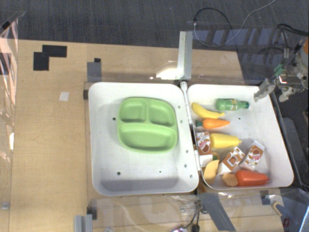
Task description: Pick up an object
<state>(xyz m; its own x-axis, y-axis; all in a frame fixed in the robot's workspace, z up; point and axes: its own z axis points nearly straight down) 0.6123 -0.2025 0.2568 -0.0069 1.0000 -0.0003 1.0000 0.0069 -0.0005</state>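
The pale wooden bench carries black tape marks at its left, with dark ribbed flooring beyond. In the left shallow white plastic bin lies a smooth green three-compartment tray. The right white bin holds glossy toy foods — a yellow banana, a green bottle, an orange carrot, small printed cartons and a red pepper, crowded and partly overlapping. At the frame's right edge the arm's hand is blurred and cut off; its opening cannot be told, and nothing is seen in it.
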